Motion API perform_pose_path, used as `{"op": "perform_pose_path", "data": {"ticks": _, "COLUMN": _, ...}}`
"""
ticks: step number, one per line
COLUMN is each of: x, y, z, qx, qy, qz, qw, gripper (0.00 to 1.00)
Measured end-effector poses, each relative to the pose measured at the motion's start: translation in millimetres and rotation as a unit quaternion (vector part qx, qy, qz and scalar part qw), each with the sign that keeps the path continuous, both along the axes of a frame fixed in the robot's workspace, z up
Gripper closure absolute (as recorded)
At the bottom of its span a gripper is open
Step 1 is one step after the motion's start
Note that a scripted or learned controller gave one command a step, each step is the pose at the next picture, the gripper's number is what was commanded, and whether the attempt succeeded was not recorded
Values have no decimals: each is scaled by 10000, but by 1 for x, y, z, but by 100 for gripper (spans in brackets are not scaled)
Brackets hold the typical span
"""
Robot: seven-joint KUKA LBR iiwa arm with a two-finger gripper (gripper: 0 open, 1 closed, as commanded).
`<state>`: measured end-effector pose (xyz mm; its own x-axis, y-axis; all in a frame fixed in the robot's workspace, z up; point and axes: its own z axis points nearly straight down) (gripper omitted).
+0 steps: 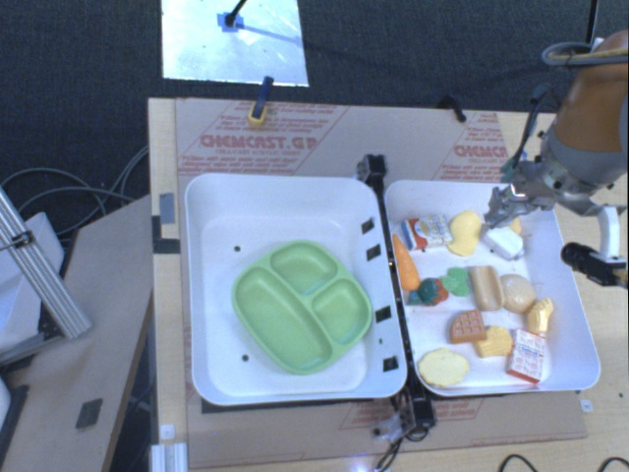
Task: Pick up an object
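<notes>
A white block (503, 243) lies at the right bin's (588, 362) far right edge, beside a yellow lemon (464, 233); the gripper (506, 206) hangs just over it, its grip unclear. About eleven toy foods lie there. One green tray (301, 305) sits in the left bin (216, 264).

The arm (588, 136) is grey with an orange band and a silvery metal end effector (506, 207).

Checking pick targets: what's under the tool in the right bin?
The tool hangs over the right bin's back edge. A white block and a yellow piece lie just below it. Anything directly beneath is covered.
</notes>
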<state>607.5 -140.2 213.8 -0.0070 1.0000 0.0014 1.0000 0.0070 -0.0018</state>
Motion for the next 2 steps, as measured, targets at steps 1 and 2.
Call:
{"op": "perform_pose_path", "data": {"ticks": 1, "x": -37, "y": 46, "z": 6, "qx": 3, "qy": -2, "qz": 6, "qw": 10000, "gripper": 100}}
{"op": "perform_pose_path", "data": {"ticks": 2, "x": -83, "y": 64, "z": 5, "qx": 0, "qy": 5, "qz": -28, "qw": 10000, "gripper": 100}}
